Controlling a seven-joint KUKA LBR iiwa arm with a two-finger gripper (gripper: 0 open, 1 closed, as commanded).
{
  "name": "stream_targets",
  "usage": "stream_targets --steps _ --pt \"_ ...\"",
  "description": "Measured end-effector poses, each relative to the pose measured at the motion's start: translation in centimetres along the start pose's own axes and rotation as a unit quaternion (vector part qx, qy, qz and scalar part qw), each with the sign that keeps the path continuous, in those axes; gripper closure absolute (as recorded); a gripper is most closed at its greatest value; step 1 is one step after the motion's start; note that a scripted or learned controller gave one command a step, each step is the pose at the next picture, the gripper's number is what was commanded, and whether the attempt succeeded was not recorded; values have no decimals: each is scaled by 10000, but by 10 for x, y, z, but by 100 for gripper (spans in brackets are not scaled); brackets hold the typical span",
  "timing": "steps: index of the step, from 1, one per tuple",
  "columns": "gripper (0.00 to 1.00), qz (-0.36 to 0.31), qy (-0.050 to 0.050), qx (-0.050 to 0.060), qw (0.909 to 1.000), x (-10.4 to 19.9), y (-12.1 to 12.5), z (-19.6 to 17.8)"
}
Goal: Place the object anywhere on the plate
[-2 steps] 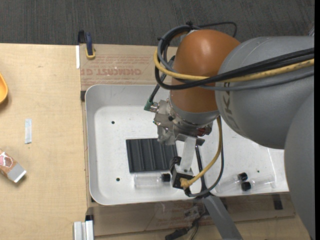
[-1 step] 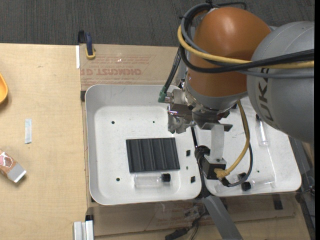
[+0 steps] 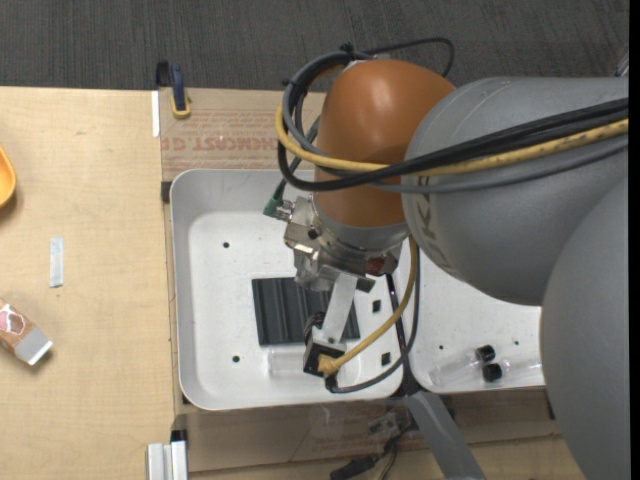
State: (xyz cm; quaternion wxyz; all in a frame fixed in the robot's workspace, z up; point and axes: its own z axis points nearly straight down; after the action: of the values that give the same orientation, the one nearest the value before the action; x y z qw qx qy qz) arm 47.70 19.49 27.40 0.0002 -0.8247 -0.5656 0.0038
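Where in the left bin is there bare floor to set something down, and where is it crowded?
In the left bin, bare floor runs from the left wall to the dark ribbed slab and across the back-left corner. It is crowded right of the slab, where the arm hangs over. Two small black pieces sit in the right bin.

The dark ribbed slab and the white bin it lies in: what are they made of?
The dark ribbed slab looks like matte black plastic or rubber, I cannot tell which: dull, with parallel grooves and no glint. The white bin looks like smooth moulded plastic: rounded corners, a raised rim, a soft sheen.
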Motion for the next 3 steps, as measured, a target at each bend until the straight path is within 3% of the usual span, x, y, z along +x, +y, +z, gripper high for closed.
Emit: stream_targets --steps 1,2,3 --pt "100 1123 8 -12 9937 -32 13 -7" --pt "100 2315 7 -9 9728 -25 25 -11" --pt "100 3680 19 -14 9298 29 0 13"
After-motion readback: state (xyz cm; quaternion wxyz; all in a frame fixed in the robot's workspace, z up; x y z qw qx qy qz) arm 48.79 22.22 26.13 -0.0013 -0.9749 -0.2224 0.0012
